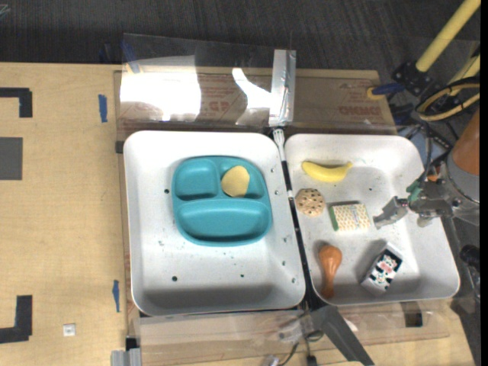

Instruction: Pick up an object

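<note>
I hang my gripper [390, 210] just beside the patterned block [350, 217] in the right bin [404, 149] - probably my pick - though whether I'm open or clenched, I cannot tell.

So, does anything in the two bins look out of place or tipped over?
Nothing is spilled or broken. The small black-and-white box in the right bin lies tilted, at an angle to the bin's edges. The yellow piece sits neatly in an upper compartment of the teal tray.
</note>
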`<state>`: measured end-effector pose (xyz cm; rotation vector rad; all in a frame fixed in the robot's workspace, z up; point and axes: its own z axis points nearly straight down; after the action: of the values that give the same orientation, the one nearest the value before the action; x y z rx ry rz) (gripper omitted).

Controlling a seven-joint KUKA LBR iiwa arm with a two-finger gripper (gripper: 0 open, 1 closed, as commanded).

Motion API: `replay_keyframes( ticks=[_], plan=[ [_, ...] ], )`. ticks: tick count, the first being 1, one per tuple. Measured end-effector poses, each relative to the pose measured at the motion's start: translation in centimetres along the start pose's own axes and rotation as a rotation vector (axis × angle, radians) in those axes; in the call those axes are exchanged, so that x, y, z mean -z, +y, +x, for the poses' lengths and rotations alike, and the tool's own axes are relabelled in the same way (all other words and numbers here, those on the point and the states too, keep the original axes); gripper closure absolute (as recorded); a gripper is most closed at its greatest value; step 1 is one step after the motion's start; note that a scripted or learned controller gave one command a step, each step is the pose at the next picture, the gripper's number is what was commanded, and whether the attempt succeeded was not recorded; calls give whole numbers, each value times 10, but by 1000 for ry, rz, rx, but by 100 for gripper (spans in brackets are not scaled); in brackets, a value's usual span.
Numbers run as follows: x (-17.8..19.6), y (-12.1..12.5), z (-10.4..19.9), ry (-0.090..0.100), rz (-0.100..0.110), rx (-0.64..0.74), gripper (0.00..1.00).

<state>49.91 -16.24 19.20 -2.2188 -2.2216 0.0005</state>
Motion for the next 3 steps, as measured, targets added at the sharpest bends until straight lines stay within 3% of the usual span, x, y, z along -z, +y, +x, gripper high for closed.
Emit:
replay_keyframes(
  ticks=[1,2,3],
  plan=[
    [-104,34,44,-3,-10,134,0],
    [-104,69,58,-6,-11,452,0],
    [-105,116,55,-3,-7,328,0]
  ],
)
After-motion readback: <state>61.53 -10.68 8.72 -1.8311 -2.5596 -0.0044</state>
